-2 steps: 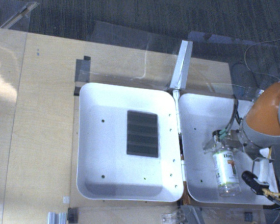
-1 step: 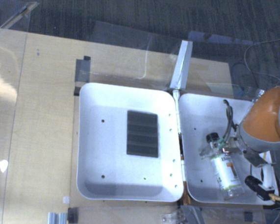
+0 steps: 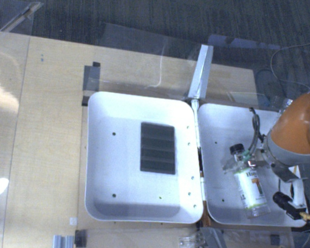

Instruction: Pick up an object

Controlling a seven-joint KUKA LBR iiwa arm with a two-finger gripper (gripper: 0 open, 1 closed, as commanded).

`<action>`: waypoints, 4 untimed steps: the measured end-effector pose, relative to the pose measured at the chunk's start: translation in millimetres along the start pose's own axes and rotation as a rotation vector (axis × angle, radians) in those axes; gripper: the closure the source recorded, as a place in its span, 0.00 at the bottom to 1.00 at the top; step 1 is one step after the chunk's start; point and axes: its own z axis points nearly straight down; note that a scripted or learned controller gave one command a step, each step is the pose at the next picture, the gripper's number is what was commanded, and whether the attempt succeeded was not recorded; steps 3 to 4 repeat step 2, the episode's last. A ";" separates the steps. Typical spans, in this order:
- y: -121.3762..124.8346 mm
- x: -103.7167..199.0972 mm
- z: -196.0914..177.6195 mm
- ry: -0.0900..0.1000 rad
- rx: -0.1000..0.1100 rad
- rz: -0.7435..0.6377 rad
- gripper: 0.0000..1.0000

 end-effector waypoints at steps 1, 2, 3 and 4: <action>119.8 33.5 -104.6 0.006 0.017 -0.032 1.00; 121.7 15.0 -131.9 0.009 0.015 -0.385 1.00; 121.7 15.0 -131.9 0.009 0.015 -0.385 1.00; 121.7 15.0 -131.9 0.009 0.015 -0.385 1.00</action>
